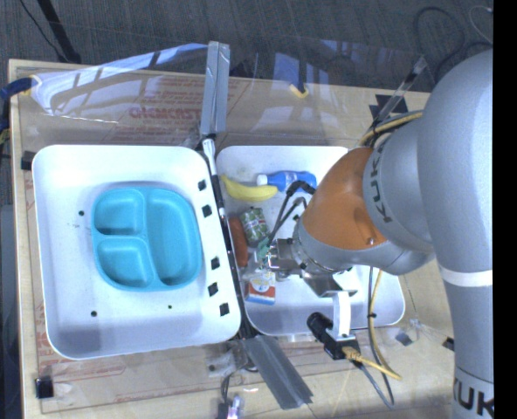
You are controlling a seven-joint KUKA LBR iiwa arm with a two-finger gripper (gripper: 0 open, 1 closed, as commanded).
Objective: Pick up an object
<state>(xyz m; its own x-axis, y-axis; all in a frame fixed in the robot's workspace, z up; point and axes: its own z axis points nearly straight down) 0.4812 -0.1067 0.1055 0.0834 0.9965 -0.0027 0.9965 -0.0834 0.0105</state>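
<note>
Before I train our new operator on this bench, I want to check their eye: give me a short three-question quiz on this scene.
1. True or false: the blue tray lies in the left bin.
2. Which bin is the arm over? A) left B) right
3. What yellow fruit lies near the right bin's far wall?

Key: 1 true; 2 B; 3 the banana.

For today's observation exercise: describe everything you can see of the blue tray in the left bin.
The blue tray is a light blue, rounded dish that looks like smooth plastic. Raised ridges split it into three compartments: one large at the right, two smaller at the left. It lies flat, open side up, near the middle of the left bin, resting on the bin's white floor. Nothing sits in it, and nothing else touches it.
</note>
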